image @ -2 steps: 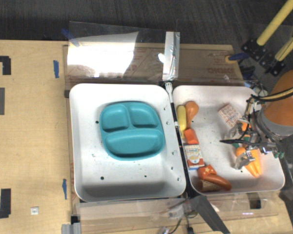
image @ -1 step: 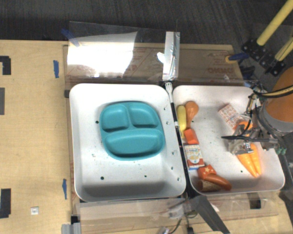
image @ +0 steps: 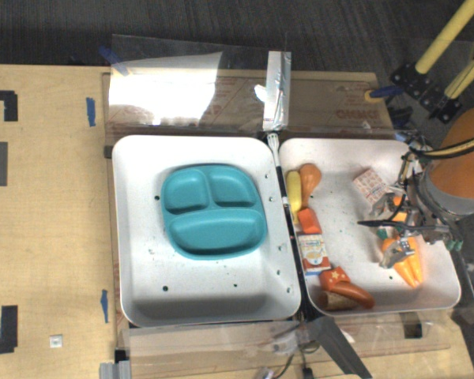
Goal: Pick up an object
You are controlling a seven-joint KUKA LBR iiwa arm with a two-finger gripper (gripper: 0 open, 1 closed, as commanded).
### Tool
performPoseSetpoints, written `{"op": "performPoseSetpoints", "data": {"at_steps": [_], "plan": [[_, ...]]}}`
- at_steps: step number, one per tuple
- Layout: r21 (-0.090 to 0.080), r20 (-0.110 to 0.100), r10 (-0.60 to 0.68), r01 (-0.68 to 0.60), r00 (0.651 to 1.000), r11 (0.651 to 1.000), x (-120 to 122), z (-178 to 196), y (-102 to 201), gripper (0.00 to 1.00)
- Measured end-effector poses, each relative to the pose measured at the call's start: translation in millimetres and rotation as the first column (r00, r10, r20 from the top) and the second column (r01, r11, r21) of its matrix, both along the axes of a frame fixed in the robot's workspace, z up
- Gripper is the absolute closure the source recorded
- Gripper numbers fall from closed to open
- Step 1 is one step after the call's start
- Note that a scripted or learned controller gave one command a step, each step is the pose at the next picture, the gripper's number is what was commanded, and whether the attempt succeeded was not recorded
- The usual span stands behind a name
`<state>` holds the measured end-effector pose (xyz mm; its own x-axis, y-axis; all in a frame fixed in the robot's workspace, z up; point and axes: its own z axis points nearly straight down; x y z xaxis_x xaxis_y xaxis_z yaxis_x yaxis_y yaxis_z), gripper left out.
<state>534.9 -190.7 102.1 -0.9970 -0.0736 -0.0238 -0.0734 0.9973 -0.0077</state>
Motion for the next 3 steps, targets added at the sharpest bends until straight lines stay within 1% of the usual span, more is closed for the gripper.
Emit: {"op": "performPoseSetpoints", "data": {"at_steps": [1, 2, 3], "plan": [[0.007, -0.014, -0.085, 0.085, 0.996, 0.996, -8, -13, -1, 0.0], [0.005, -0.012, -0.132, 0.132, 0.991, 0.991, -52, -13, -9, 0.0], [0.002, 0.003, -0.131, 0.131, 0.991, 0.991, -47, 1, -9, 1.0]]}}
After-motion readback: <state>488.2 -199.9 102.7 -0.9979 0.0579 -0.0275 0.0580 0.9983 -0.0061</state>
